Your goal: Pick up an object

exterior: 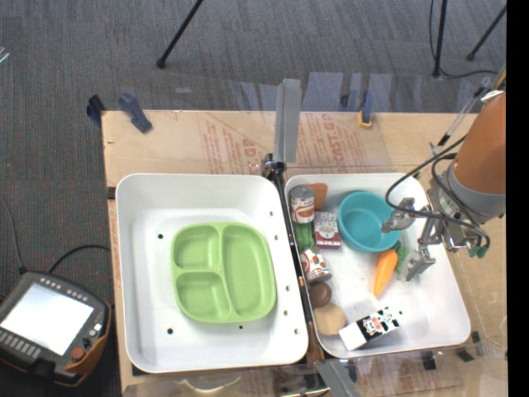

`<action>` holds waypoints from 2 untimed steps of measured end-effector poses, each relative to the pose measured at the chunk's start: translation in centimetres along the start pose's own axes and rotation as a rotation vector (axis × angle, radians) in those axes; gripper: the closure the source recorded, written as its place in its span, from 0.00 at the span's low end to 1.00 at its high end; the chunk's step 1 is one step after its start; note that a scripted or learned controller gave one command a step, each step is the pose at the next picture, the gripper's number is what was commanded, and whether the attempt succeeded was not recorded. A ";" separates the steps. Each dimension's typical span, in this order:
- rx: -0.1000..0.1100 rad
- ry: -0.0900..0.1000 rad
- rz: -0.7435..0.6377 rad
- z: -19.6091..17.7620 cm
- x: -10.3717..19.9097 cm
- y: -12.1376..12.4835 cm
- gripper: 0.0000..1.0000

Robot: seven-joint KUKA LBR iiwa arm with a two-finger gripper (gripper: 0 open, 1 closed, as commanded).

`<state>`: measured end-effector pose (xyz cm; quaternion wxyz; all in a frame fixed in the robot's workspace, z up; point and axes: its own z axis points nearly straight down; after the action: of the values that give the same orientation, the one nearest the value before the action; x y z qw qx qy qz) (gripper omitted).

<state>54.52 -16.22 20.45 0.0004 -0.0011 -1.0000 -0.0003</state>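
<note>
- Camera view looks down at a slant on two shallow white plastic bins side by side on a brown bench (207, 139) of board.
- The left bin (140, 222) holds a glossy lime-green tray (223, 271), rounded at the corners, with three compartments, lying near the bin's middle.
- The right bin (446, 321) carries the clutter. A round teal bowl (365, 220) sits near its far edge.
- An orange carrot (384, 271), tapered and smooth, lies just in front of the bowl, about mid-bin, its green top toward the arm.
- Along the left wall stand a small can (302, 204) with a red label, a flat red and white packet (327, 230) beside it, and a second little can (315, 265) lower down.
- Nearer the front left corner lie a dark brown ball (320, 294) and a pale tan, egg-like lump (331, 319).
- A white carton (372, 327) with black cow patches lies on its side near the front edge.
- The arm (483, 151), grey with a smooth orange band, comes in over the right edge.
- The claw (416, 245) hangs just right of the carrot and bowl, its metal fingers parted and bare, nothing between them.
</note>
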 end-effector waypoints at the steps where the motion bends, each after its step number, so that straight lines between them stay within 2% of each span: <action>1: 0.008 -0.022 -0.147 9.0 3.7 -1.9 0.00; 2: 0.013 -0.023 -0.101 10.5 3.5 -2.0 0.00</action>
<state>51.04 -18.17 9.90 -0.0110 0.0491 -0.9987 0.0063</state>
